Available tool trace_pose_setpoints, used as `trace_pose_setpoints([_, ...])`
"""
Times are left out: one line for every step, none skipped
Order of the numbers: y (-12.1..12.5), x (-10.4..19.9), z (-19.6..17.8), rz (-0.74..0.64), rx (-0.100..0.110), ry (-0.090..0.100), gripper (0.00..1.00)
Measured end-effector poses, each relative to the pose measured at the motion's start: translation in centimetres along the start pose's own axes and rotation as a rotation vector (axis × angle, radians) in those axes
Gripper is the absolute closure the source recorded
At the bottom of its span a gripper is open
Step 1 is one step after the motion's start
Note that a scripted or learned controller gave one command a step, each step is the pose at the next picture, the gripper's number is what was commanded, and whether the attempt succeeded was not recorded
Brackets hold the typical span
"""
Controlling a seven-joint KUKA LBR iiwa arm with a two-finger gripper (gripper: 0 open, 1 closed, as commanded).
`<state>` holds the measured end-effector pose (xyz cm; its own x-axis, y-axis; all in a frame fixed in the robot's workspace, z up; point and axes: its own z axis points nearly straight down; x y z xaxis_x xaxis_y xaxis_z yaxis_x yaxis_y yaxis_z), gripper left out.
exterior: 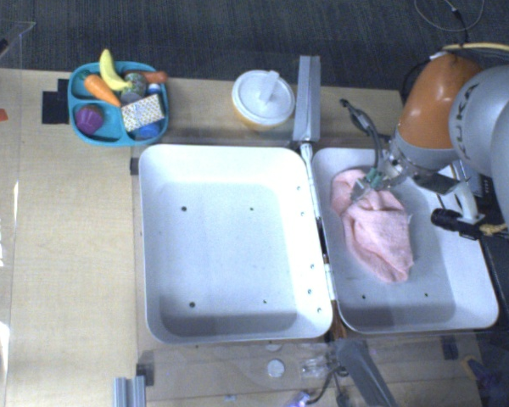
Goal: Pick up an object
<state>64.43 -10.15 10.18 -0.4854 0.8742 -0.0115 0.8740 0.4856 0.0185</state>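
Tabletop (59,253) of pale wood carries two shallow white bins side by side. The left bin (229,236) shows only its white floor with a few small dark dots. The right bin (441,299) holds one pink cloth (377,231), crumpled, lying in the left half of this bin and reaching from about the middle toward the far wall. Nothing else lies in this bin beside the cloth.

The arm (458,113), grey with an orange band, comes in from the right over the far corner of the right bin. The jaws (375,179) are low at the far edge of the cloth, touching or just above it; if they are apart or together I cannot tell, because they are small and dark against the fabric.

Behind the bins, one round white lid or cup (264,97) stands near the grey divider bar (306,100). Further left sits one blue tray (119,104) with toy food: one banana (112,72), one carrot (99,87), and some smaller pieces I cannot name.
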Motion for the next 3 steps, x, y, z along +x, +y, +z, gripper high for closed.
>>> trace_pose_setpoints([0.0,0.0,0.0,0.0,0.0,0.0,0.0])
trace_pose_setpoints([0.3,0.0,-1.2,-0.005,-0.006,-0.004,1.0])
trace_pose_setpoints([0.3,0.0,-1.2,-0.005,-0.006,-0.004,0.0])
